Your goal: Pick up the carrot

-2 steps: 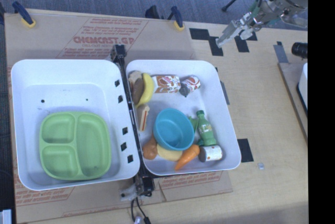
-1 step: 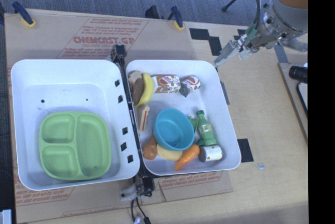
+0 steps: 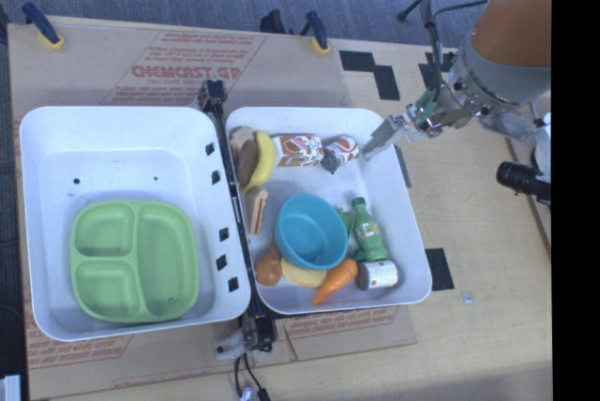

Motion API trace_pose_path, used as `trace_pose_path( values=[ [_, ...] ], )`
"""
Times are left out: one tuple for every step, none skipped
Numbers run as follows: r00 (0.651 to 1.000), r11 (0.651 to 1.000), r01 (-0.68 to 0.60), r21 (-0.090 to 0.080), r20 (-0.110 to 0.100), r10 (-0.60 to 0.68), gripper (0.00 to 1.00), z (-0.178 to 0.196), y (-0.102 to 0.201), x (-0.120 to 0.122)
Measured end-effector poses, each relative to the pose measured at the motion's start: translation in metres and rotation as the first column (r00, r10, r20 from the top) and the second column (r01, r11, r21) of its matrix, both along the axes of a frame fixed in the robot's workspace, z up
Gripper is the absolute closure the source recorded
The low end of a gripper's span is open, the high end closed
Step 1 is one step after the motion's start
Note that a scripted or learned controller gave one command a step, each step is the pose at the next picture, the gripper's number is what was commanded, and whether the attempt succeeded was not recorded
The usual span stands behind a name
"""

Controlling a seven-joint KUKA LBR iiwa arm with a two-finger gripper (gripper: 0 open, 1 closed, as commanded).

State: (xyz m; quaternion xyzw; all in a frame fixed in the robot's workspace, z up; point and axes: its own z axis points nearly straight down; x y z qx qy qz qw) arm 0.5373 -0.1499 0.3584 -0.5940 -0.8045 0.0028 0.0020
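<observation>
End effector (image 3: pixel 380 139) hangs over the right bin's (image 3: pixel 419 245) far rim, its grip state impossible to tell, well apart from the carrot (image 3: pixel 336 282) by the near wall.

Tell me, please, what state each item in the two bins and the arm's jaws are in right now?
carrot: lying at the right bin's front edge, not held.
blue bowl: upright, beside the carrot.
green bottle: lying on its side.
banana: lying flat.
green tray: flat in the left bin.
gripper: over the right bin's back edge.

Arm angled in from right; gripper (image 3: pixel 378 139) low, seemingly empty.
</observation>
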Motion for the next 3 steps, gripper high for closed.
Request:
trace_pose_path(
  values=[
    [0.999,0.999,-0.045,0.004,-0.012,0.045,0.00,-0.125,0.028,-0.031],
    [0.921,0.921,-0.389,0.002,0.005,0.389,0.00,-0.240,0.006,-0.057],
    [0.973,0.973,-0.232,-0.001,0.005,0.232,0.00,-0.165,-0.013,-0.059]
  ],
)
